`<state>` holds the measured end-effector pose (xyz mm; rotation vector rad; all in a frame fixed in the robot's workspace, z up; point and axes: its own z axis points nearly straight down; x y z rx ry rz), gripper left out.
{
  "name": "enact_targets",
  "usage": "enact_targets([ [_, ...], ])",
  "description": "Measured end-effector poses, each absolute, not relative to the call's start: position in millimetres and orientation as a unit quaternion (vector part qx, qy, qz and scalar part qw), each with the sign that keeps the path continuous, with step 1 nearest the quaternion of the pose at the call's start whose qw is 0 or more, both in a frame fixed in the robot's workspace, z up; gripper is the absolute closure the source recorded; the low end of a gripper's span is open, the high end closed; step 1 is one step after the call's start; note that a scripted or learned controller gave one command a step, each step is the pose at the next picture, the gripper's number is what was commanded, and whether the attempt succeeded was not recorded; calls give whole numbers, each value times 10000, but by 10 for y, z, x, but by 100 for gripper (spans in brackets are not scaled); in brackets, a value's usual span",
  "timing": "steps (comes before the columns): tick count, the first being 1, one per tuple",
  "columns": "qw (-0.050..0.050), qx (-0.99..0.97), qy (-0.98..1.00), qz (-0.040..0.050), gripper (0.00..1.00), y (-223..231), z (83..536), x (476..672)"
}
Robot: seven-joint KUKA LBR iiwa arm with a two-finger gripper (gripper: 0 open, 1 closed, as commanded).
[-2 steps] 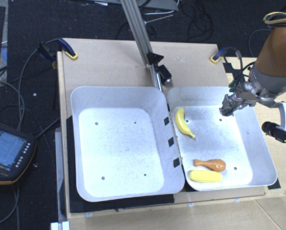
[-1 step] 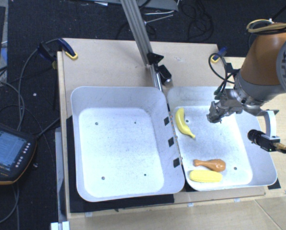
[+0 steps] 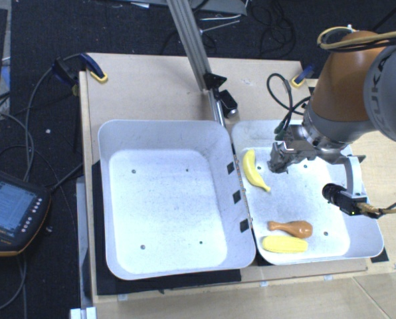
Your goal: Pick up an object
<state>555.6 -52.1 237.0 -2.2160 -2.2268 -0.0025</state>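
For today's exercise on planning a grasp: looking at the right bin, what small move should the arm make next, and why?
Probably shift the gripper a little toward the left bin and lower it over the banana. The banana lies just beside the gripper in the right bin and is the nearest item; the chicken drumstick and yellow piece lie farther off.

The arm [image 3: 357,78] came in from the right, orange band up top and grey wrist angled down-left. Its gripper [image 3: 279,162] hung low over the right bin [image 3: 331,248], near that bin's far left corner.
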Motion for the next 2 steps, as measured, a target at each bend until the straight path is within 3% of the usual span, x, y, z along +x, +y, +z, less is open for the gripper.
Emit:
enact_targets([
  [2, 7, -7056, -7086, 3, 100, 439, 2337, 5260],
])
